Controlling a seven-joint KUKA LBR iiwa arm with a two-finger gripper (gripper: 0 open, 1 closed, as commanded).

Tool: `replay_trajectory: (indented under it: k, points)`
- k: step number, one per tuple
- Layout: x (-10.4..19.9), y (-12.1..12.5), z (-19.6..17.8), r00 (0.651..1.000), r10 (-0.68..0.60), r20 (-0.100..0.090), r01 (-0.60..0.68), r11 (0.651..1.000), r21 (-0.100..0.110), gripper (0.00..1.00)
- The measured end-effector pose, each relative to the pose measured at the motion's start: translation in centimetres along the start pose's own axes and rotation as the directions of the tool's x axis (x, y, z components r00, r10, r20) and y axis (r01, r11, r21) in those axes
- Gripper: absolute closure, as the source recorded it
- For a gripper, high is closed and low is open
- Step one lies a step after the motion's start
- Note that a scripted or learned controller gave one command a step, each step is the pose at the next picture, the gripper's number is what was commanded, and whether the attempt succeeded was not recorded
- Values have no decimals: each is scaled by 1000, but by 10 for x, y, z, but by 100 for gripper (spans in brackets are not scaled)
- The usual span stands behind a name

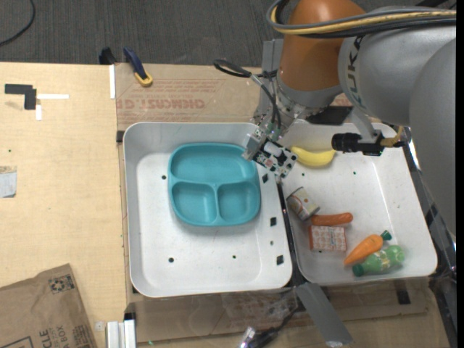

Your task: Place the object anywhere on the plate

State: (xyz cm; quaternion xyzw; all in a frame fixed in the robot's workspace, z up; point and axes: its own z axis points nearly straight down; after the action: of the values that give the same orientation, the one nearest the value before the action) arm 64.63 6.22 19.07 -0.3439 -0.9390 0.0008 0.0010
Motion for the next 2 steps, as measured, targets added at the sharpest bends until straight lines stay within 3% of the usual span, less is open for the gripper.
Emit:
replay_trajectory:
  k: [1,2]
  points:
    - [5,-6,3,1000,-7,-2,7,1000,1,100]
    - [61,-4,-66,982,-187,0,187,982,1,100]
